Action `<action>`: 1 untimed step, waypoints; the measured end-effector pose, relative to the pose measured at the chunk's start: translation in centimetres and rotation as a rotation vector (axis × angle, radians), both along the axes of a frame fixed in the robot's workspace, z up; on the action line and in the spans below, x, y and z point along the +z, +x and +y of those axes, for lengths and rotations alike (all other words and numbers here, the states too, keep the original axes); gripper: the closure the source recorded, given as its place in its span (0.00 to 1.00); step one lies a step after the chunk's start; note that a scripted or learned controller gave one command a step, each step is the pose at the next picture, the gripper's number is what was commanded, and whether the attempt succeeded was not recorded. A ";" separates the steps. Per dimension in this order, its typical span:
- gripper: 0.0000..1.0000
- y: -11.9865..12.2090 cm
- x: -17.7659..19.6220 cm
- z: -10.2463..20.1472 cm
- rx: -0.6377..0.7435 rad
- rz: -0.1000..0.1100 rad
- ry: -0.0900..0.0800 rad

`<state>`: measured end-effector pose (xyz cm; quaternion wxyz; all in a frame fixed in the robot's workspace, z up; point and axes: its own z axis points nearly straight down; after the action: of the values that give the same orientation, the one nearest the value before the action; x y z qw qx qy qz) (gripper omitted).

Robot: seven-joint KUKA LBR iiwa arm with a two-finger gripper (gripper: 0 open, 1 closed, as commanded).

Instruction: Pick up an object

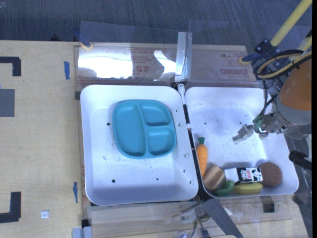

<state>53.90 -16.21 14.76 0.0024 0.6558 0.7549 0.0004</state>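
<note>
In the right bin [218, 100] several toy items lie along the near wall. An orange carrot [202, 155] sits by the divider, with a tan round piece [213, 176] just below it. To their right lie a green piece [226, 187], a yellow banana [248, 187], a small black-and-white carton [249, 174] and a brown round item [271, 174]. My gripper [246, 132] hangs over the middle right of this bin, above and apart from the row of items, with nothing seen in it.
The left bin [94, 148] holds a blue divided plate [144, 128]. A metal divider [187, 128] separates the two bins. Yellow and black cables [277, 63] hang at the back right, near the arm's orange band [299, 90].
</note>
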 end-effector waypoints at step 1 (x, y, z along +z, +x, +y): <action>0.00 -5.9 -6.1 -1.0 -0.020 0.000 0.002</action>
<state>48.04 -17.16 8.70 0.0015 0.6634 0.7483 0.0012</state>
